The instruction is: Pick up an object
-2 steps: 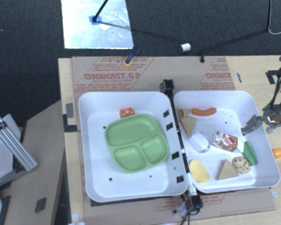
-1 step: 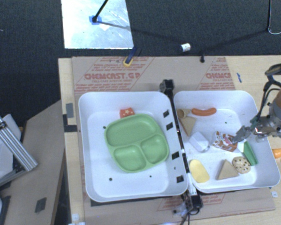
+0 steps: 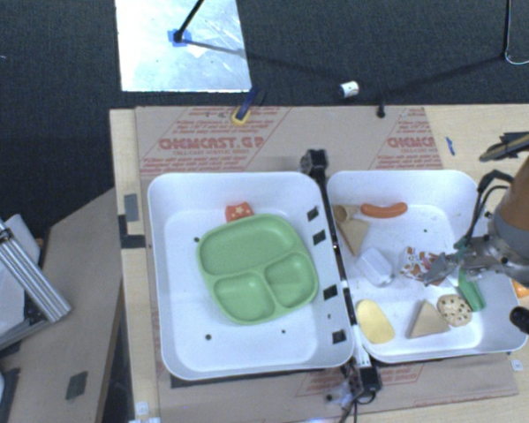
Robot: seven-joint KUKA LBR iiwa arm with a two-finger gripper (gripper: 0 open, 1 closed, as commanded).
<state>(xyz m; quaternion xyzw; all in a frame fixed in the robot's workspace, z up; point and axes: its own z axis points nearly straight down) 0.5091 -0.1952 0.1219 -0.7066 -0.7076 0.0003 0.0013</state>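
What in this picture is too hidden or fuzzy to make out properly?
- The tool, camera view: small and blurred; its grip cannot be judged.
- Small red block, left bin: partly hidden behind the green divided plastic plate.
- Patterned packet, right bin: too small to read, with the tool over its edge.
- Grey arm: cut off by the right edge.
- Orange item under the arm: mostly covered.

Glossy white plastic bins (image 3: pixel 245 185), matt green plastic tray (image 3: pixel 254 269), brown cardboard underlay (image 3: pixel 208 138)
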